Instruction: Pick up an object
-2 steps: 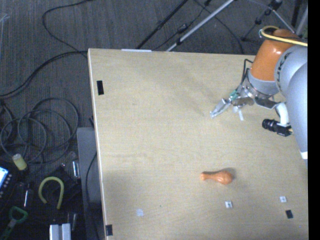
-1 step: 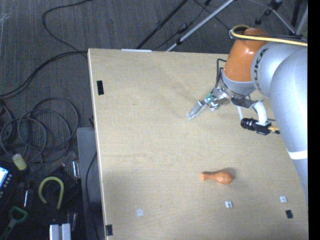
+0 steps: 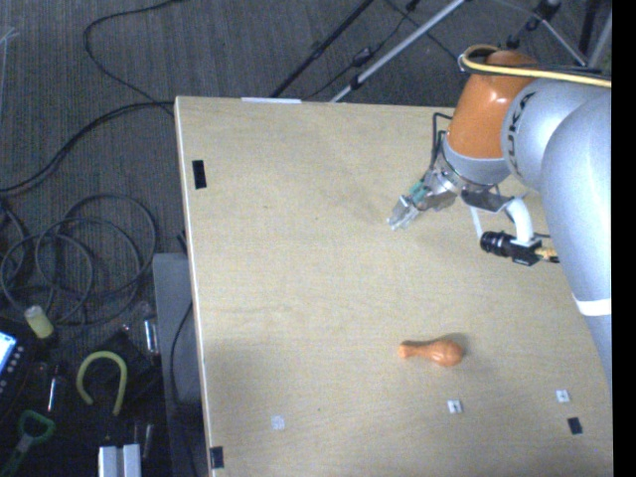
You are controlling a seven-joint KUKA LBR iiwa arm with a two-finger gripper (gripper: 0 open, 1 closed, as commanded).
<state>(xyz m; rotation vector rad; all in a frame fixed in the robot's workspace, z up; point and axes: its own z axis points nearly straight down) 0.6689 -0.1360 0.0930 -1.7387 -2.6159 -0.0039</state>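
Note:
A small orange object [image 3: 433, 351], shaped like a gourd with a thin neck pointing left, lies on the tan bench top [image 3: 298, 266] toward the front right. My gripper [image 3: 402, 215] hangs over the bench's middle right, pointing down and to the left. It sits well behind the orange object, apart from it, with bare bench beneath its tip. The grey arm with its orange band [image 3: 487, 117] comes in from the right edge.
A black mark [image 3: 199, 174] sits near the bench's left edge, and small tags [image 3: 454, 405] dot the front. Cables [image 3: 89, 256] and tools lie on the floor at left. Stand legs [image 3: 417, 28] cross the floor behind the bench.

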